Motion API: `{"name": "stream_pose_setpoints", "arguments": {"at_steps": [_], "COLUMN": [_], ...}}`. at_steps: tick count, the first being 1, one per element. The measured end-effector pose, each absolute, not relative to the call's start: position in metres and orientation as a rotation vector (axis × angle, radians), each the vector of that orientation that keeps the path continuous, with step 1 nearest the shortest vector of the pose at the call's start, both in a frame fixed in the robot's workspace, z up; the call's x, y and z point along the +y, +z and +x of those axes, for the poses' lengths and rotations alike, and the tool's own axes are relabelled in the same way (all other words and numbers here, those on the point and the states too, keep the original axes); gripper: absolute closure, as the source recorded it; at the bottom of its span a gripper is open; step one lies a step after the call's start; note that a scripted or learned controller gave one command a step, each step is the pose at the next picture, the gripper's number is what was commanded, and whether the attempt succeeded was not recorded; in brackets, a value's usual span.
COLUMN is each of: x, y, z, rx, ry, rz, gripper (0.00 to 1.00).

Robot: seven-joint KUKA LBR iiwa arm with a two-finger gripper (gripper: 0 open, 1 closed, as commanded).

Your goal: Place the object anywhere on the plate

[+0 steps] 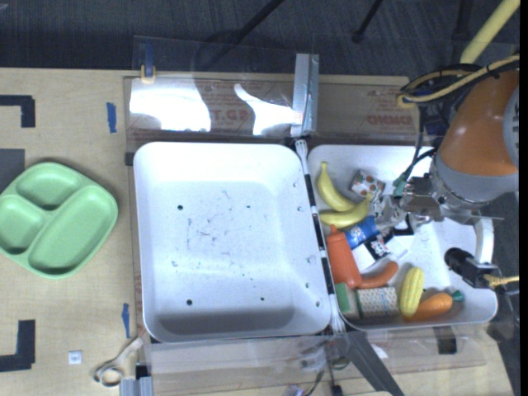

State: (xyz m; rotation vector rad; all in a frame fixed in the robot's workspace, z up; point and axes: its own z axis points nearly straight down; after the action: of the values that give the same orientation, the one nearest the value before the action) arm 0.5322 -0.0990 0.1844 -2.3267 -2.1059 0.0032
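While the gripper [394,213] hangs low over the right bin [474,316], its grasp impossible to judge, the bananas [337,200] just left look light, smooth; grip mid-curve. Far left, the green plate [56,219] sits on the tabletop [66,337].

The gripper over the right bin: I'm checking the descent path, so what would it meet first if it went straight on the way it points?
Probably the small blue-and-white packet, which lies just beyond the gripper, beside the yellow bananas. Depth is unclear from this single slanted view.
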Motion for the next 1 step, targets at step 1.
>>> {"name": "stream_pose_setpoints", "arguments": {"at_steps": [1], "x": [-0.0632], "y": [0.1812], "z": [0.4835], "rx": [-2.242], "ry": [0.006], "rz": [-2.192], "gripper": [1.00]}}
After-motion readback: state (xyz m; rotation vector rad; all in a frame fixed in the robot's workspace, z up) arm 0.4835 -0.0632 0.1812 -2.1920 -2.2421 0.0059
